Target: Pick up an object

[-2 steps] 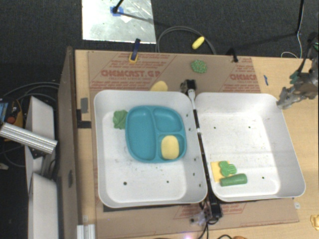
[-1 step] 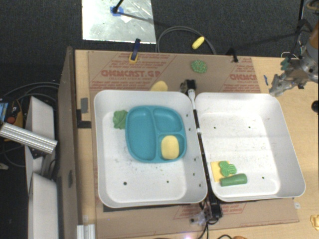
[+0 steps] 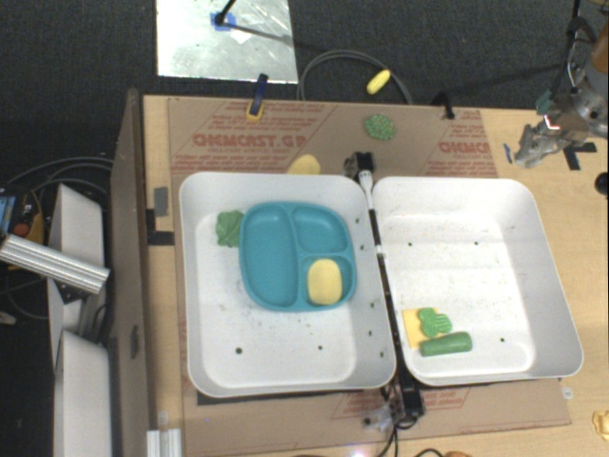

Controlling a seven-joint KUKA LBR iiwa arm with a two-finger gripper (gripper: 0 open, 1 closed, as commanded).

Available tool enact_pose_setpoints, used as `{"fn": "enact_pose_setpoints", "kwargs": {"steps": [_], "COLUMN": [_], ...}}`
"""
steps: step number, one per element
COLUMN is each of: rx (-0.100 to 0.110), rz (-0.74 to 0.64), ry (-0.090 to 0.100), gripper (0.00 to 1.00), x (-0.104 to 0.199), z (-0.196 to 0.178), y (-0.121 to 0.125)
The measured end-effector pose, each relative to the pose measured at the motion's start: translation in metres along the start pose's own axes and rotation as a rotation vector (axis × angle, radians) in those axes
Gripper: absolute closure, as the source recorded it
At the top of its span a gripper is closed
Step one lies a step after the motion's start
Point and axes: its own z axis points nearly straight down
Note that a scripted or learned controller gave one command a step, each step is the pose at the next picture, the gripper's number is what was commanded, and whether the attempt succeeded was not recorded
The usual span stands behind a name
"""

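Hanging at the upper right, well outside the bins, the gripper (image 3: 539,147) is seen above the bare bench; whether it is released or clenched cannot be told at this size, and nothing is seen held by it. No object has yet been picked up, so the task is judged to be at its start.

Candidates are spread across both bins; in the left bin (image 3: 205,350) a blue divided plate (image 3: 285,255) is set, with a yellow piece (image 3: 324,281) lying in its lower right compartment and a green leafy piece (image 3: 229,228) touching its left rim; in the right bin (image 3: 547,341), near the lower left corner, a green cylinder (image 3: 445,345), a yellow block (image 3: 413,326) and a small green piece (image 3: 437,323) are crowded together, touching.

Several failures can be foreseen; in the crowded cluster two pieces might be caught at once, or one pushed aside by a descending finger; the cylinder is judged likely to roll if pinched off-centre; the yellow piece on the plate could slip on its rounded surface, or the plate's ridge might be struck; a long reach is still required, so a small aiming error would be enough for a closure on nothing.
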Motion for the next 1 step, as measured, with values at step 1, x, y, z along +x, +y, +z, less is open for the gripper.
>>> {"fn": "enact_pose_setpoints", "kwargs": {"steps": [1], "rx": [0.004], "rz": [0.005], "ry": [0.002], "gripper": [1.00], "x": [-0.0002], "z": [-0.0146], "y": [-0.0247]}}
